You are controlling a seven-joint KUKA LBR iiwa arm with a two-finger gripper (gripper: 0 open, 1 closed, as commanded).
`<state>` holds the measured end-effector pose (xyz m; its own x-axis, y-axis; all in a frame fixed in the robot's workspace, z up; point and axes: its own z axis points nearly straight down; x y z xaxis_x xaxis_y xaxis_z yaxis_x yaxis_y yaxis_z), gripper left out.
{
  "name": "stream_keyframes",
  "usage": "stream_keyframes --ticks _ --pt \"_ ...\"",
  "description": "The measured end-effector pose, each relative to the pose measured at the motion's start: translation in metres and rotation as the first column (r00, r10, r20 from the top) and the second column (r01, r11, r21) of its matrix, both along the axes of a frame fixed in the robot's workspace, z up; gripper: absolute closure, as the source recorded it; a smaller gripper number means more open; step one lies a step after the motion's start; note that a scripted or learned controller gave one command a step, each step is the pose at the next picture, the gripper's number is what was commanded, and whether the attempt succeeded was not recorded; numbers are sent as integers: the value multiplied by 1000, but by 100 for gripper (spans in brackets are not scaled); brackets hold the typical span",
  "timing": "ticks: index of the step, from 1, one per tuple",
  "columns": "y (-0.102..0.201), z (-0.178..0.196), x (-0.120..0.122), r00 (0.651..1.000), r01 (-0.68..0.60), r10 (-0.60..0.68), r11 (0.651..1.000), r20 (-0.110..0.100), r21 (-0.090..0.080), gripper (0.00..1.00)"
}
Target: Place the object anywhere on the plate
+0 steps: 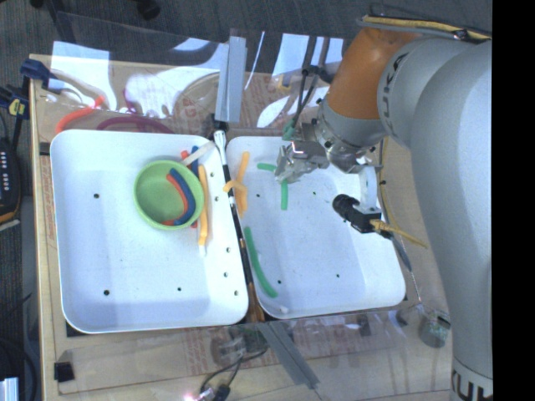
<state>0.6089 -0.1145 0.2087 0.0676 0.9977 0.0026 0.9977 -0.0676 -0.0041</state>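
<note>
The green plate [169, 194] sat in the left bin [109, 282], a bit above the middle of the frame. It was round and smooth like plastic, with a raised rim. A red curved strip [179, 189] and a blue curved strip [171, 220] lay inside it. A thin orange stick [202, 211] lay along its right rim.

The right bin [368, 286] held long, thin pieces. A short green stick [284, 194] lay just below the gripper [292, 164]. A longer green strip [258, 263] lay near the bin's left wall. Two orange sticks [239, 184] crossed near the wall between the bins.

The gripper was shiny metal and hung over the top part of the right bin. I could not tell how its tips were set or if they touched the green stick. The big grey arm [443, 140] with its orange band [361, 78] hid the right side of the bench. A black handle [354, 212] stuck out under the arm, and part of it was hard to make out.
</note>
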Motion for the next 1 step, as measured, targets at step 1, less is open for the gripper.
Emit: stream_keyframes --ticks 1 --pt "0 0 0 1000 0 0 1000 0 0 0"
